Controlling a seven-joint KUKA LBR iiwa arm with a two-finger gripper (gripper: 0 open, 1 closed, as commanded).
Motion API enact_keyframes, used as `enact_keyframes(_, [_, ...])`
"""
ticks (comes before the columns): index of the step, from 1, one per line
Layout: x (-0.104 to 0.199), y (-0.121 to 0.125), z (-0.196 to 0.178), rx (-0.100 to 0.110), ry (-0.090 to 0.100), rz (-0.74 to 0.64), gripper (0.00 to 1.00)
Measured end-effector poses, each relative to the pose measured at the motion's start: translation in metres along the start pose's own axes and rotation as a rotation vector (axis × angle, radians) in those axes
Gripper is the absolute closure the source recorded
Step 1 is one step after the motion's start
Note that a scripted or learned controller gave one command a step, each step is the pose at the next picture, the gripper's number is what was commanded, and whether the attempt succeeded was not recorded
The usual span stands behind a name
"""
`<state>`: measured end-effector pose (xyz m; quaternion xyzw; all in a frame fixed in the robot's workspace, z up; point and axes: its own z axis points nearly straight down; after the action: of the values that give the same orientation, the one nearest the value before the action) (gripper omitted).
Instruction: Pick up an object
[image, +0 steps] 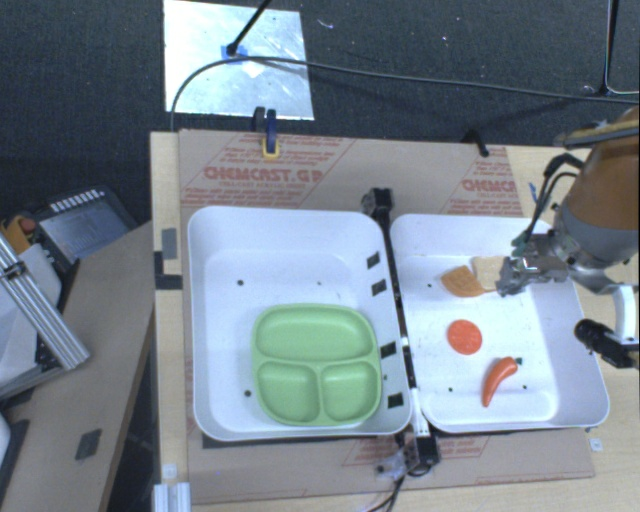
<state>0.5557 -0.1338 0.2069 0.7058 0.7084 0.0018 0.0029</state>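
Arm (605, 200) cut off at right edge, end effector (522, 268) partly covering beige slice (487, 268)

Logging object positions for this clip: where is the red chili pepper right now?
The red chili pepper lies in the right bin, near its front edge, just right of and below the round red slice.

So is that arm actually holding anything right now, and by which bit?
Cannot be told: the gripper sits at the bread slice, but its hold is unclear.
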Motion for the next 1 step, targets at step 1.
enact_keyframes(1, [-0.0040, -0.0075, -0.0552, -0.001, -0.001, 0.000, 1.00])
